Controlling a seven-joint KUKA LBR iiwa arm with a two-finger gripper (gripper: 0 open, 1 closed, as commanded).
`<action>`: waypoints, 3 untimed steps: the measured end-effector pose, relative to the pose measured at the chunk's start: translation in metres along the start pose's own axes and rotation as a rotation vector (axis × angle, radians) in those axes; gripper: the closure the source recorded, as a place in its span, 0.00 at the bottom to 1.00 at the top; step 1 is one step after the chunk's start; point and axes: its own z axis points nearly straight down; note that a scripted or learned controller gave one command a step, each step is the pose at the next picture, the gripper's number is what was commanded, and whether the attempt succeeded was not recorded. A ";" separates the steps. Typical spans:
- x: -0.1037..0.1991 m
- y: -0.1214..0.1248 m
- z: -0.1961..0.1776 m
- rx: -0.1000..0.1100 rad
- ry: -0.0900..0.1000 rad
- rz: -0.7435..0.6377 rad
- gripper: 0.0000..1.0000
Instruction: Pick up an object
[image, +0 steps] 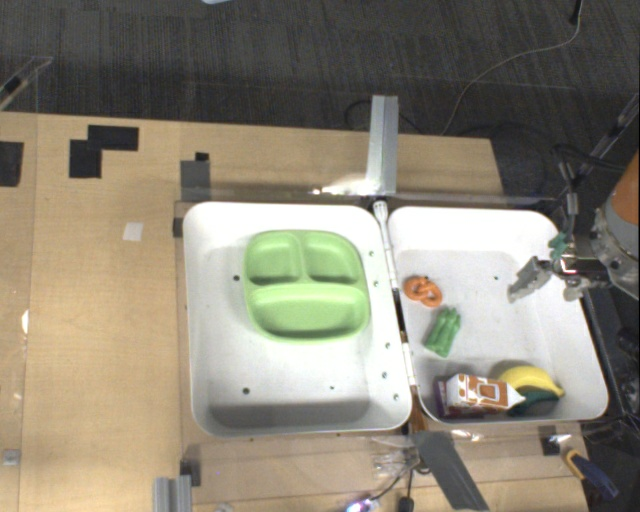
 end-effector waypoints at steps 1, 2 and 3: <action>0.040 -0.030 0.134 0.002 0.001 -0.056 0.00; 0.053 0.042 0.132 -0.003 0.000 -0.177 0.00; 0.055 -0.006 0.162 -0.018 -0.002 -0.144 0.00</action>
